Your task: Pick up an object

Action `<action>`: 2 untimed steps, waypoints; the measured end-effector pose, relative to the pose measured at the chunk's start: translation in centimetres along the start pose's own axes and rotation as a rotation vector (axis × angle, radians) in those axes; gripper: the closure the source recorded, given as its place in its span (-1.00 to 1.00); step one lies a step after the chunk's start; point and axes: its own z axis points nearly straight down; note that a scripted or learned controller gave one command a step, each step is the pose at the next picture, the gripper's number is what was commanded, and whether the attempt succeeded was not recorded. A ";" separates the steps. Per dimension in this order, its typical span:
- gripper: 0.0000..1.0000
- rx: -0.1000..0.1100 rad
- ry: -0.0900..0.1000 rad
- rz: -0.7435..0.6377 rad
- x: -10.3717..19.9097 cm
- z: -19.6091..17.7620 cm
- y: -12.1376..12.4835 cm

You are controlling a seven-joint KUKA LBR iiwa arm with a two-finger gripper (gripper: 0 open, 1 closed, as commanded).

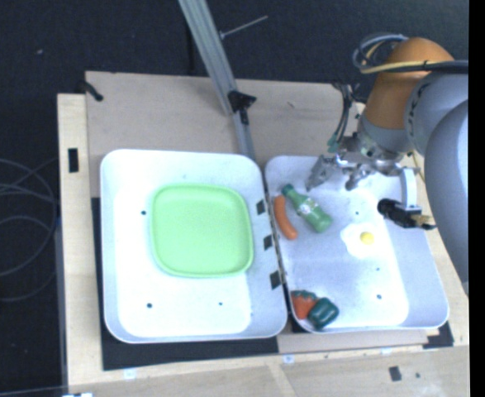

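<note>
Since my gripper hangs with fingers spread and holding nothing in the frame's upper right, the green bottle lying just below-left is nearest. It looks light, rigid and slippery; I'd pinch across its body.

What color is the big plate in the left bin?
The plate is light green, plain with no pattern, seen clearly in the camera view.
</note>
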 end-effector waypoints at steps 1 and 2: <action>-1.00 -0.002 0.000 0.000 0.0 2.9 0.0; 1.00 -0.005 -0.001 0.000 -0.1 1.6 0.0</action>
